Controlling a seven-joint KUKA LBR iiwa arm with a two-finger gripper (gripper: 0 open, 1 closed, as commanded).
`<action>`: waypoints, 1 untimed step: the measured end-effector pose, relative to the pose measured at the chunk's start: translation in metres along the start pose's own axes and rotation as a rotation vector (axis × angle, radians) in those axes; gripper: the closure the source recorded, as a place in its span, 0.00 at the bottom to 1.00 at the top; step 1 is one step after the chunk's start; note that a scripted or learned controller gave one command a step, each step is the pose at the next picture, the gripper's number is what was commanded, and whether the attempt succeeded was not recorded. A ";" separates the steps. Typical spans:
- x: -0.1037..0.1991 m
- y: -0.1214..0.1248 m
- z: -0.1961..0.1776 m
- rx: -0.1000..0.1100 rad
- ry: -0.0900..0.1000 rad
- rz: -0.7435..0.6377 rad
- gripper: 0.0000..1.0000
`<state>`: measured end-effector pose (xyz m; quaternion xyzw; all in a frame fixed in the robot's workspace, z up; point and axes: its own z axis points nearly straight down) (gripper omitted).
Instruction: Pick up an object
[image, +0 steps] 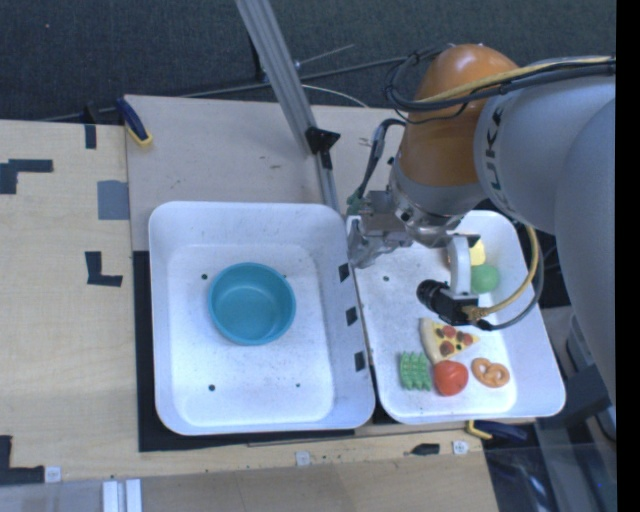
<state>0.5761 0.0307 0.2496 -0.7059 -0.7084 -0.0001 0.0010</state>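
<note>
pizza slice (446, 341) tip points up-left, long axis diagonal, in right bin (530, 400)

The grey arm (560, 150) comes in from the right, bulky and close to the camera; its orange band (455, 110) sits just above the wrist, which points down and leftward; dark cables loop round the band and hang below it; the gripper (368, 245) hangs low at the wrist's end, a grey metal cluster seen from above.
</note>
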 end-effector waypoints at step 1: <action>0.046 0.000 0.020 0.001 -0.001 0.001 1.00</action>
